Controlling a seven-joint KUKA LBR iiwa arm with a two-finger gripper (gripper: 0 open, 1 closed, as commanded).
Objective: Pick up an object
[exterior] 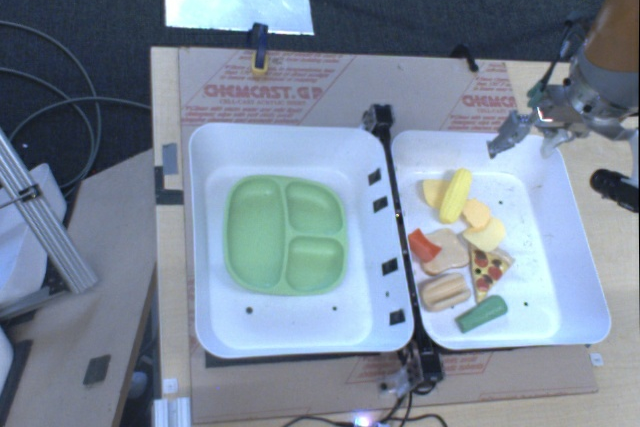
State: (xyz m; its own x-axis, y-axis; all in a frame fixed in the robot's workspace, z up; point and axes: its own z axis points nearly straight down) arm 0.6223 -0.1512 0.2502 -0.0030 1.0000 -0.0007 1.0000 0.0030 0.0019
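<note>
Gripper [527, 131]: hangs over the far rim of the right bin [575, 215]; its two fingers stand apart, open, with nothing between them.
Arm: grey with an orange band, reaching in from the right; its upper part is cut off by the picture's edge.
Task's things: a cluster of toy food pieces in the right bin, lying near the divider and towards the near side.
Yellow corn-like piece [455, 194]: farthest of the cluster, tilted, touching a pale yellow piece beside it.
Orange-yellow pieces [482, 224]: just nearer than the corn, touching each other.
Red piece [424, 244]: beside the divider, against a pale bread-like slice.
Pizza slice [490, 270]: small wedge, in the middle of the cluster.
Tan roll [445, 291]: near side, just beside the pizza slice.
Green piece [482, 314]: nearest of all, a little apart from the rest.
Left bin [215, 315]: bears a green divided plate [286, 233].
Step in hand: judged to be the approach; nothing is grasped yet.
Next move calls for: travel towards the near side, over one chosen piece, then a descent with the fingers astride it; the green piece, lying apart, looks easiest to take alone.
Hard to make out: the exact kind of the pale pieces; where the touching pieces end; the gripper's height above the bin.
</note>
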